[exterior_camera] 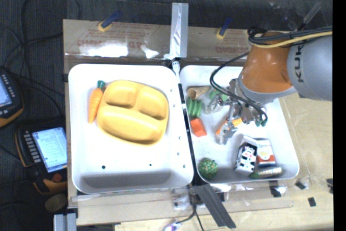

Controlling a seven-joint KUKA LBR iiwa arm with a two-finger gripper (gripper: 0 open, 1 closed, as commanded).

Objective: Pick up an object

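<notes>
In the camera view the arm (294, 70) reaches from the right over the right bin (286, 132). Its gripper (230, 128) hangs low near the middle of this bin. A small orange piece (226, 127) sits close to the tips, but I cannot tell if it belongs to the gripper or is a toy, and I cannot tell how the hand is set; nothing is clearly held.

The things to pick lie around it. An orange block (198, 127) and a green vegetable (193, 107) are to its left, near the wall between the bins. A green ball (208, 167) lies at the front left corner. A small box (255, 155) with a black and white cow picture lies to the front right. The left bin (81, 159) carries a yellow tray (133, 111) with a toy carrot (95, 101) touching its left side.

I judge the step to be the descent for a grasp, not yet a lift. The next move needs the gripper to come around one single thing, probably the closest one, then to rise straight up without pushing the neighbours.

On the arm I read the letters "KU". The print on the box is too small to read.
</notes>
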